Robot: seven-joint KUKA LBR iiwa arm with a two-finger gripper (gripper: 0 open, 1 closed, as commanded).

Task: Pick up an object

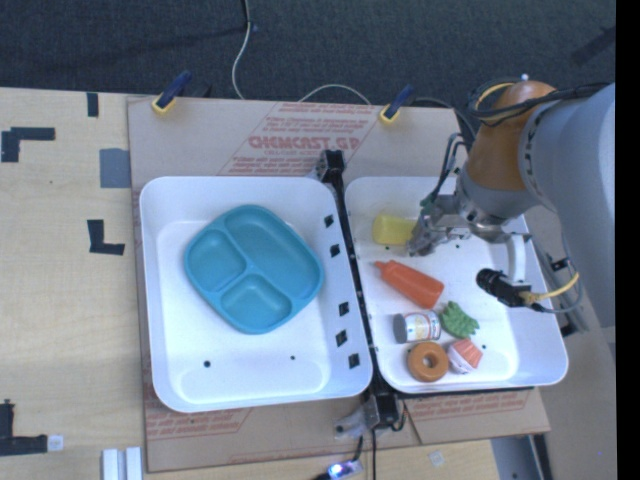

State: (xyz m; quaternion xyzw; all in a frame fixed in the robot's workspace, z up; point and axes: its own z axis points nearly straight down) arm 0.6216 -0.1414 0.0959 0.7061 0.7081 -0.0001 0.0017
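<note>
My gripper [424,238] hangs over the upper middle of the right bin [530,353], just right of a yellow block [392,230] and above an orange carrot-like piece [410,282]. I see nothing held between its tips. Lower in the same bin lie a small jar [418,326], a green leafy toy [458,320], a brown doughnut [429,361] and a red and white piece [464,354]. The left bin [170,368] holds a blue divided plate [254,266].
The grey arm with its orange band [505,138] fills the upper right and covers the right bin's far corner. A black divider [345,268] runs between the bins. Both bins rest on a cardboard sheet [300,138] held by clamps at the back.
</note>
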